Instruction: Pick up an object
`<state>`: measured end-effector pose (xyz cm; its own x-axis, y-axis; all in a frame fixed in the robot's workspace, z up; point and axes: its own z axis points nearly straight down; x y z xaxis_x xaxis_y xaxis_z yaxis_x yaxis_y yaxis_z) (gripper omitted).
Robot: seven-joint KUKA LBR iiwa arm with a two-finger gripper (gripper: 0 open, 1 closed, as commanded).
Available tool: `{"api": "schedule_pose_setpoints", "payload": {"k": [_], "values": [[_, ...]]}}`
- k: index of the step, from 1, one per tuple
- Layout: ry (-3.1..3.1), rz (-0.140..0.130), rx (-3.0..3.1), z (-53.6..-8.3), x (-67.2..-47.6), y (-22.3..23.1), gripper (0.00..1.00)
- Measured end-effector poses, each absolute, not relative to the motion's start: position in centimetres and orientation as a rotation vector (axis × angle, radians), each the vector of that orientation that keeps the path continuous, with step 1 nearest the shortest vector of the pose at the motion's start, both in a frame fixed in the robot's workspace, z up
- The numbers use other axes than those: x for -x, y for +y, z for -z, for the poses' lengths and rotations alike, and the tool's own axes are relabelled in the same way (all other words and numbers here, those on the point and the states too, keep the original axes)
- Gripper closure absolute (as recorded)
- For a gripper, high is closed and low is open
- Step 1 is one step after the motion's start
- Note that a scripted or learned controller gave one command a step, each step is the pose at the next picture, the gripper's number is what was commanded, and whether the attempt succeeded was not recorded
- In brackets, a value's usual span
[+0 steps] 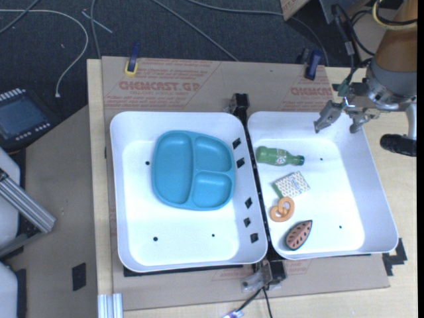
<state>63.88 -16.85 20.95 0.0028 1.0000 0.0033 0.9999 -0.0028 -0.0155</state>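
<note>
Green bottle [279,156], below-left of open jaws

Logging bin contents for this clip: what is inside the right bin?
The right bin holds a green bottle, a checkered packet, a pretzel and a brown oval item. The gripper hovers over its far edge, hiding little.

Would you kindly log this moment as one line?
pincer: open, above right bin far edge, holding nothing | green bottle, pretzel: untouched | blue plate: left bin
</note>
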Motion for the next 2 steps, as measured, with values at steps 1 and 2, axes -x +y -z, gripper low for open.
{"api": "schedule_pose_setpoints", "payload": {"k": [1,2], "values": [[-2.221,0.0,2.221,-21.9,-64.2,-16.8,0.0],[-2.218,-0.004,2.218,-17.6,-64.3,-17.1,0.0]]}}
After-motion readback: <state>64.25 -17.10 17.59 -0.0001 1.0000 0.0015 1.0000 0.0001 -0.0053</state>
